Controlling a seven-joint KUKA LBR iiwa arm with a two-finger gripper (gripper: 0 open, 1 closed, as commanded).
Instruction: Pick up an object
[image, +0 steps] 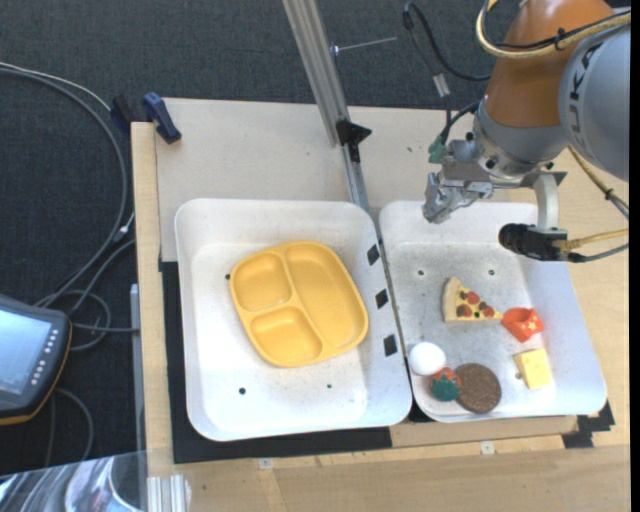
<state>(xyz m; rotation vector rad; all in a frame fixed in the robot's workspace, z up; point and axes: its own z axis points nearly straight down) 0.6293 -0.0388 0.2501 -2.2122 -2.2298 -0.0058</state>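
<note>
The two-finger gripper (438, 205) on the grey arm with the orange band (540, 70) hangs over the far left corner of the right-hand shallow white bin (590, 350), with nothing between its fingers. Whether they stand apart or together cannot be told from this angle.

Candidate objects all lie in the near half of the right-hand bin:
- a triangular toy pizza slice with red toppings (468, 302), the closest item to the gripper
- a small orange-red block (522, 323), just beside the point of the slice
- a yellow cheese-like wedge (534, 368), near the right wall
- a white egg-shaped ball (427, 357), by the left wall
- a brown round cookie-like disc (478, 387), with a small red and green toy (444, 384) touching its left side

The left-hand shallow white bin (200, 300) holds a yellow three-compartment plastic tray (297, 302).

Governing relation: every candidate lies toward the camera from the gripper, so the arm must travel toward the near edge of the bin and descend. The pizza slice sits almost directly nearward, offset slightly right. Its long axis runs roughly left to right, crust at the left, point at the right. A grasp across the short dimension appears most suitable. No object is yet lifted; judged status is the approach stage
</note>
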